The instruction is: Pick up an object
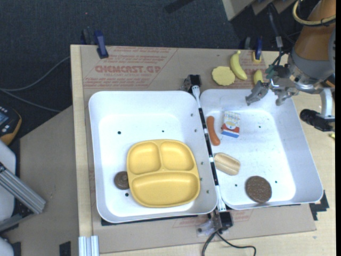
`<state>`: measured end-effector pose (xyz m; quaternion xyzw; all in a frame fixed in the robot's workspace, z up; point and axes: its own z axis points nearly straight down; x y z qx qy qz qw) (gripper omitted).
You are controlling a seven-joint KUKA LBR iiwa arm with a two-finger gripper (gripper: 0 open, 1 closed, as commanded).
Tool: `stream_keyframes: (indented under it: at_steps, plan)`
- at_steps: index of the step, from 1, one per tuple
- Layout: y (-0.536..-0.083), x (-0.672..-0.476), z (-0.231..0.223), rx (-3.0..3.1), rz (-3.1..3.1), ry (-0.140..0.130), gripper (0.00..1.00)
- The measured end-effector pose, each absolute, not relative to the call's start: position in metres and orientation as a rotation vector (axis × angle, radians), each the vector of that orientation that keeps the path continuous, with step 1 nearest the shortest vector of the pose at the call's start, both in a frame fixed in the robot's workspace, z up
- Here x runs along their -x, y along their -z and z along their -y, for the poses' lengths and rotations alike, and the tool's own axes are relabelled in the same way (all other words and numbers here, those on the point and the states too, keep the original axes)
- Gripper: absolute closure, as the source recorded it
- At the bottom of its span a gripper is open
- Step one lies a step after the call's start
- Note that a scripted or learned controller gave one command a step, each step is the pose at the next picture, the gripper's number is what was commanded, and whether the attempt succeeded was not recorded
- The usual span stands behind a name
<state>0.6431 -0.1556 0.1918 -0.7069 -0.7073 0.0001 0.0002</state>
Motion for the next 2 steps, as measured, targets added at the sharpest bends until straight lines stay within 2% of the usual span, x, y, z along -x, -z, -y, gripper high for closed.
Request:
stream_keyframes:
  at_steps: [1,2]
  plan:
    - [-0.079,-0.656,0.111,2.212,2.222,-0.004,0.0]
    - [-0.096,-0.658,0.114,2.22,2.226,0.002,1.0]
